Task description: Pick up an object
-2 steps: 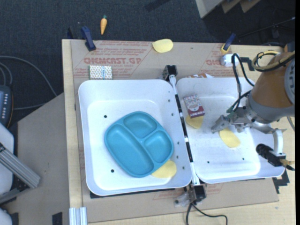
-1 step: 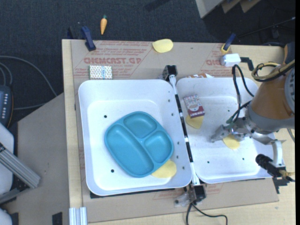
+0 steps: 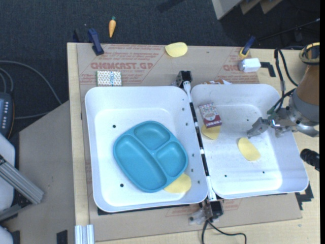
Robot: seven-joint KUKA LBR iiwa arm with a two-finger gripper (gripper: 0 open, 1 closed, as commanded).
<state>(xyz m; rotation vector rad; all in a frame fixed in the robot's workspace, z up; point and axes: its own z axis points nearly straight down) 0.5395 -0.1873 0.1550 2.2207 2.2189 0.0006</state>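
The right bin (image 3: 284,182) holds a small red and white box (image 3: 209,114), a yellow piece (image 3: 211,131) just below that box, and a flat yellow chip (image 3: 249,149) near the bin's middle. My gripper (image 3: 256,128) hangs low over the right bin, reaching in from the right. Its tip is just above and to the right of the yellow chip. Nothing is visibly held. In the left bin (image 3: 101,111) lies a blue divided plate (image 3: 150,155), with a yellow piece (image 3: 179,184) tucked at its lower right edge.
On the bench behind the bins lie a yellow oval piece (image 3: 176,49), a patterned packet (image 3: 109,78), a white block (image 3: 250,64) and two blue clamps (image 3: 95,41) (image 3: 247,46). A small carrot toy (image 3: 112,27) lies on the floor beyond.
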